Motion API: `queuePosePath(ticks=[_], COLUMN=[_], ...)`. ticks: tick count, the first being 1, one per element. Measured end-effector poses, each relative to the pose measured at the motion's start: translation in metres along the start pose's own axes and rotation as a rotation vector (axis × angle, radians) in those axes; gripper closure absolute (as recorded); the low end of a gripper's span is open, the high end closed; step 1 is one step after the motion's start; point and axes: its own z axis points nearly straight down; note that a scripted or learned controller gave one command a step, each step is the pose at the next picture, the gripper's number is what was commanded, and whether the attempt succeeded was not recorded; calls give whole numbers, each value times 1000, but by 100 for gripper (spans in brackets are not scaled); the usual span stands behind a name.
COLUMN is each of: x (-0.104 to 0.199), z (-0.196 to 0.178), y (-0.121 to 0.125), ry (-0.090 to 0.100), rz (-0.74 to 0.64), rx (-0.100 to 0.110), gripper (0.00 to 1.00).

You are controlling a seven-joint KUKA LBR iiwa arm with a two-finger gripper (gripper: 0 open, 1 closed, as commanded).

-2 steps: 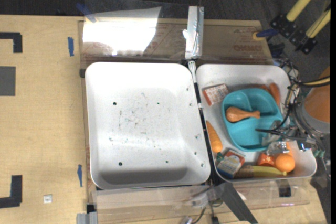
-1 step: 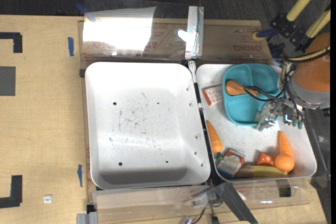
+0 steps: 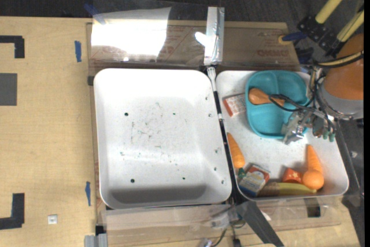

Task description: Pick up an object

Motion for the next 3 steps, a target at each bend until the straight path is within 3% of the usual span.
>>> queuePosePath(ticks=[1,2,3], x=[3,-42,-22], z=[-7,9,-165], y=[1,30,46], ry=[9,28,-21], rz=[-4,178,-27], rx=[0,12,5], gripper=[100,100,100])
